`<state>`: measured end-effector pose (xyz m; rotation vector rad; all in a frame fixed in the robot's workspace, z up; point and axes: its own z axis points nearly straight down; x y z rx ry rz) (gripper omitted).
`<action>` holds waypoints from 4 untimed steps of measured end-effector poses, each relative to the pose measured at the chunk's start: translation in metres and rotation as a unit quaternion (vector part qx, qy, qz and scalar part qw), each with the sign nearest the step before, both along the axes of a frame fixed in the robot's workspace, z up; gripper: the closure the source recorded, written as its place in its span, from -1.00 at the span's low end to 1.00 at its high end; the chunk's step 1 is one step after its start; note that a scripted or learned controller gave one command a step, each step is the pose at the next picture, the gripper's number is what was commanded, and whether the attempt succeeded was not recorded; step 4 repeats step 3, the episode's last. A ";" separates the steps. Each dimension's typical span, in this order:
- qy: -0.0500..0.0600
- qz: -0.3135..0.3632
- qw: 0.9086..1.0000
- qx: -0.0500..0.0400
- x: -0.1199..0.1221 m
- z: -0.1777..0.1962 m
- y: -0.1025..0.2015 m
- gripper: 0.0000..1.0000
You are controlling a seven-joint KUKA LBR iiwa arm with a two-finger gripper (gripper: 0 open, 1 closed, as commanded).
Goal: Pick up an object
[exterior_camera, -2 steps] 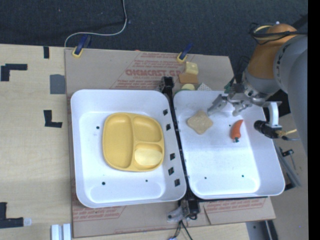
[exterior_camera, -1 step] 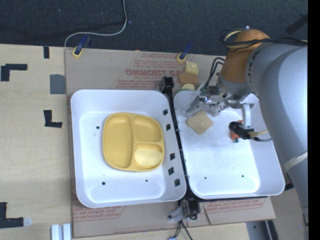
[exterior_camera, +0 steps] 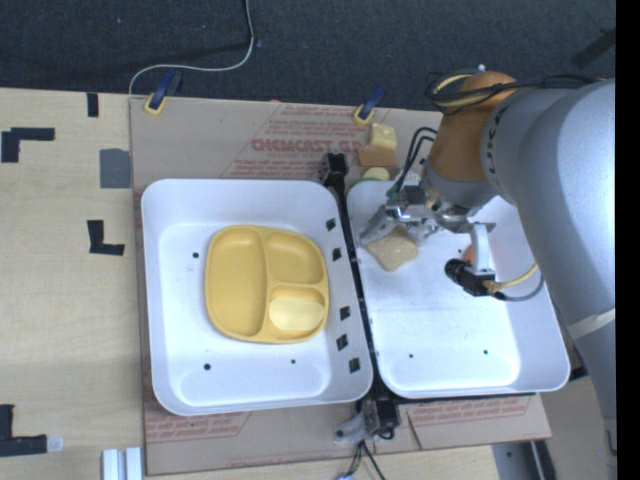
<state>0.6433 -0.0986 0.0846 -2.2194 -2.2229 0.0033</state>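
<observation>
In the right bin (exterior_camera: 470, 353) a tan, lumpy block (exterior_camera: 393, 254) lies near the bin's left wall. My gripper (exterior_camera: 398, 226) hangs right over its upper edge, below the orange wrist band (exterior_camera: 462, 143). The fingers are spread open: one silver finger (exterior_camera: 374, 230) slants down to the left of the block and the other stands at its right. Nothing is lifted between them, and the block rests on the bin floor. In the left bin (exterior_camera: 170, 298) a yellow divided plate (exterior_camera: 250, 273) carries a pale yellow oval piece (exterior_camera: 297, 311) in its lower right compartment.
A yellow-brown block (exterior_camera: 379, 146) and a small pale round thing (exterior_camera: 375, 175) sit on the cardboard just behind the right bin. A black divider (exterior_camera: 348, 268) runs between the bins. The grey arm (exterior_camera: 565, 198) covers the right bin's right side.
</observation>
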 end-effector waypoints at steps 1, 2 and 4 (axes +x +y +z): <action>-0.001 0.000 1.000 0.001 0.011 0.000 -0.003 -1.00; 0.000 0.000 1.000 0.000 0.001 0.000 0.005 -1.00; 0.000 0.000 1.000 0.001 0.002 0.010 0.006 1.00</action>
